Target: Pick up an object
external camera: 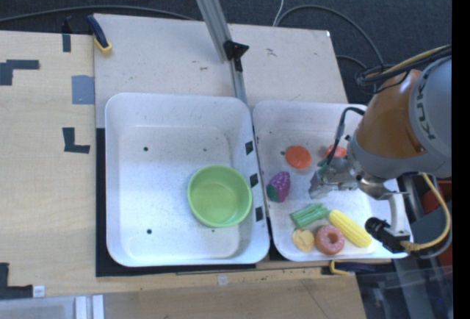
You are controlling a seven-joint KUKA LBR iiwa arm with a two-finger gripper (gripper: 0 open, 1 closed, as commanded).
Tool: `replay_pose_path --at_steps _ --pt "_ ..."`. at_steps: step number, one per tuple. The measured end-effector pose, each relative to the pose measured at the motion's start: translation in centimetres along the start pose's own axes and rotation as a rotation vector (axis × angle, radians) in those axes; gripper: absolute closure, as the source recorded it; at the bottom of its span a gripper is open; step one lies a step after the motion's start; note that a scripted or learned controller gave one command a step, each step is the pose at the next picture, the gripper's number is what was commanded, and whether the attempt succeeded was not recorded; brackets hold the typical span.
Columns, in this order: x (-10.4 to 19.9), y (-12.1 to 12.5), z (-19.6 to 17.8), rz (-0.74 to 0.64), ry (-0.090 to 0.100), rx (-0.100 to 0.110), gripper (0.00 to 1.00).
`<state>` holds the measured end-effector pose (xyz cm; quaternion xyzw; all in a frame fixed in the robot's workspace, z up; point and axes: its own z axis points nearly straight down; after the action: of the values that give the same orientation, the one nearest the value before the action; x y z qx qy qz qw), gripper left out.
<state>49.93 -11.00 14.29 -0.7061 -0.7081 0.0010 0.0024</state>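
Toys, right bin (294, 113), near to far: one pink doughnut (330, 239), one yellow fruit (303, 239), one corn cob (349, 228), one green vegetable (308, 214), one purple fruit (279, 185), one orange fruit (298, 156). Gripper (325, 181), centre-right: grasp state cannot tell. Risk: crowded toys, glancing miss. Left bin: one green bowl (219, 195).
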Motion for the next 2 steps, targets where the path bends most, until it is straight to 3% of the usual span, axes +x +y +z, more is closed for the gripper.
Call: replay_pose_path --at_steps 2 --pt "-0.5 -0.5 -8.0 0.001 -0.002 -0.007 1.00"
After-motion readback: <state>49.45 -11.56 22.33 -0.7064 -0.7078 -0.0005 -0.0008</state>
